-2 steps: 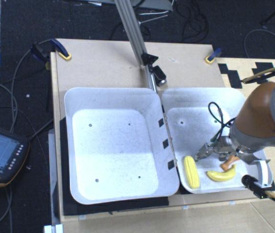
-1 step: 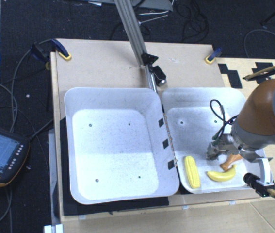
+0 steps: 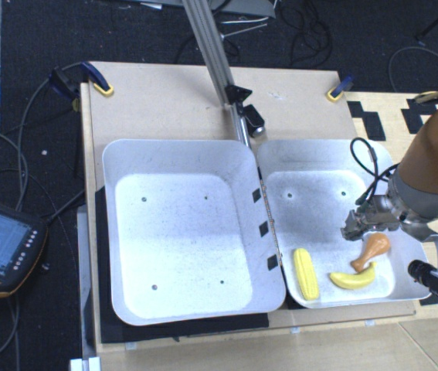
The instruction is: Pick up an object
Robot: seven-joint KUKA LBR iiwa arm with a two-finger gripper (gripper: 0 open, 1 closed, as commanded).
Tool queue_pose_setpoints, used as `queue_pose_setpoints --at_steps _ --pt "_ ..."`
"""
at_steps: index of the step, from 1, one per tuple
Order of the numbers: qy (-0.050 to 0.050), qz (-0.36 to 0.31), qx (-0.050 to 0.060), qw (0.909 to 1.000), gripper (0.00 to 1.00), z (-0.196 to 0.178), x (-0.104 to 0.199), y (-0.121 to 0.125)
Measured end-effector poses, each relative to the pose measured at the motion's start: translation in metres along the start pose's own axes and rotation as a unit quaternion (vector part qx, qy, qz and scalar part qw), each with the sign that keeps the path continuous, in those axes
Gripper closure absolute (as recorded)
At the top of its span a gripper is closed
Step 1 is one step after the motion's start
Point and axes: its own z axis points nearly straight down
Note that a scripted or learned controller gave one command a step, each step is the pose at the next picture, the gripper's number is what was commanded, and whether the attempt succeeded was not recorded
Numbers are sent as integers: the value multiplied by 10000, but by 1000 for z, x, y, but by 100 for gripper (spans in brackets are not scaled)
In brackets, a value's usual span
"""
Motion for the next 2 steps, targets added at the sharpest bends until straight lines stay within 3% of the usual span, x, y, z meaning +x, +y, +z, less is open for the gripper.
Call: queue_pose_setpoints --at_steps 2 --pt "-1 -3 -6 10000 100 -119 -1 -7"
